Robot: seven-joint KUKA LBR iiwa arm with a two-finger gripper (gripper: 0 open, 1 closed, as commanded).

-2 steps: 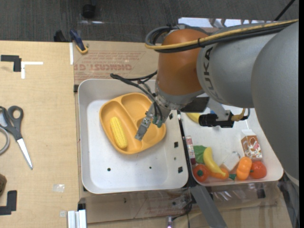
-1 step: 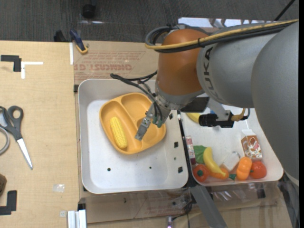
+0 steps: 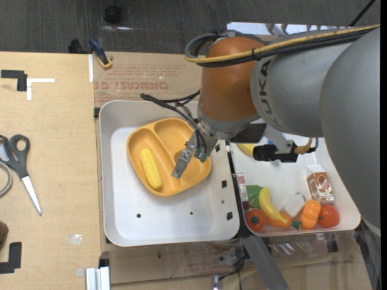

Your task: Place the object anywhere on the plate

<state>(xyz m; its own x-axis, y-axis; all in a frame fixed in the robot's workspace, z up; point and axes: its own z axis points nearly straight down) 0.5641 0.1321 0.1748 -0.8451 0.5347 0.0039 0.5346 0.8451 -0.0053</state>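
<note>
**Desk:** Where is the corn?

**Photographer:** The yellow corn cob (image 3: pixel 150 167) lies in the left compartment of the divided yellow plate (image 3: pixel 158 136), which sits in the left white bin (image 3: pixel 163 222). The cob runs lengthwise along the plate's outer rim.

**Desk:** And the gripper?

**Photographer:** The gripper (image 3: pixel 186 161) hangs over the plate's right compartment, just beside the dividing ridge and apart from the cob. Its two fingers stand spread, nothing between them. Above it, the arm's orange band (image 3: pixel 230 80) looms large.

**Desk:** Anything else?

**Photographer:** The right bin (image 3: pixel 347 225) carries toy food: a banana (image 3: pixel 273 210), an orange pepper (image 3: pixel 310 212), a tomato (image 3: pixel 329 215) and a small carton (image 3: pixel 319 185). Scissors (image 3: pixel 23 168) rest on the wooden bench (image 3: pixel 54 119), well apart on the left.
</note>
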